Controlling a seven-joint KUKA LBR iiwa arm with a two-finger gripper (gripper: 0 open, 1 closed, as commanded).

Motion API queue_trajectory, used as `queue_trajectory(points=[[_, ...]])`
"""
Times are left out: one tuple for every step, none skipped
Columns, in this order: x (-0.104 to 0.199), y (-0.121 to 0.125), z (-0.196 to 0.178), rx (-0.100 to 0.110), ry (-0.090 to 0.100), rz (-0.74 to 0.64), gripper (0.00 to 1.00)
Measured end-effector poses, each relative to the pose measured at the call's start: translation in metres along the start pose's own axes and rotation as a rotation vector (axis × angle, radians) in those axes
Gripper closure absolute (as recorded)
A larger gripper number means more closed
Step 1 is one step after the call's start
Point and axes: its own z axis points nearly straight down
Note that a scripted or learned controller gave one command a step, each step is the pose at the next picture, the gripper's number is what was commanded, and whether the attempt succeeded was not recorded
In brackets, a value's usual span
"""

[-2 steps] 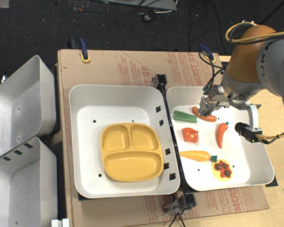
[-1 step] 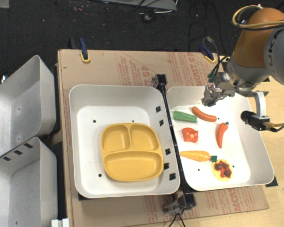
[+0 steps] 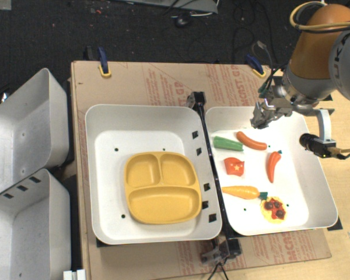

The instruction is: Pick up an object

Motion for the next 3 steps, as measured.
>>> queue_trajectory(points=[[0.049, -0.011, 0.01, 0.005, 0.002, -0.003, 1.0], [0.092, -0.024, 0.001, 0.005, 0.002, -0.004, 1.0], [0.148, -0.037, 0.01, 0.006, 0.002, -0.005, 1.0]])
